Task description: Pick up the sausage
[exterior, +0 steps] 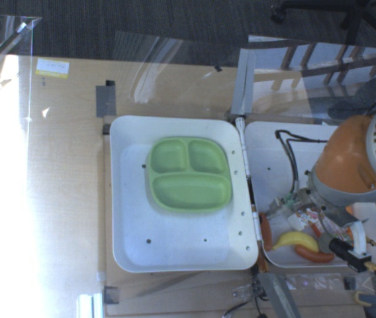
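- Sausage (314,255): near front edge of right bin (262,144), beside banana (295,240), partly overlapped.
- Gripper (307,211): above them; finger state cannot be told, wrist hides it.
- Green tray (189,175): left bin (128,197).

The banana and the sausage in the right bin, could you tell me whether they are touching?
Touching. In the camera view, the banana lies right against the upper edge of the sausage in the right bin, with no white floor visible between them.
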Robot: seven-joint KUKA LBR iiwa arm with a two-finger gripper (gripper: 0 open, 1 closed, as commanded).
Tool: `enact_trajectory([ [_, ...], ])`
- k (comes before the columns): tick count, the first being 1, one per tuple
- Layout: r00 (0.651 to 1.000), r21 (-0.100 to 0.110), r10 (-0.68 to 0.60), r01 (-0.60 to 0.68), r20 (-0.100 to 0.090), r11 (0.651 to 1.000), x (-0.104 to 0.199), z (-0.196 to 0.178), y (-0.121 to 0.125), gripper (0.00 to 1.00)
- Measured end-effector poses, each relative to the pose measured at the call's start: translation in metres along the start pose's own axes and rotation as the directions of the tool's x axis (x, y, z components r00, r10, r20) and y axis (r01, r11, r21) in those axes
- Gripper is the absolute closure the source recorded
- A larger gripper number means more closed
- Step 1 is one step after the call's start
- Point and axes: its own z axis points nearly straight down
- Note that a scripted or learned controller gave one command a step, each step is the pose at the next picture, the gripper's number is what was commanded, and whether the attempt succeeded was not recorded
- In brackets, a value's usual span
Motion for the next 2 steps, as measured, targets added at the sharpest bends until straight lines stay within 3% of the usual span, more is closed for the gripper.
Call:
enact_trajectory([
  [2, 0.998, -0.001, -0.06, 0.06, 0.0, 0.998, 0.0006, -0.0002, -0.0007, 0.0],
])
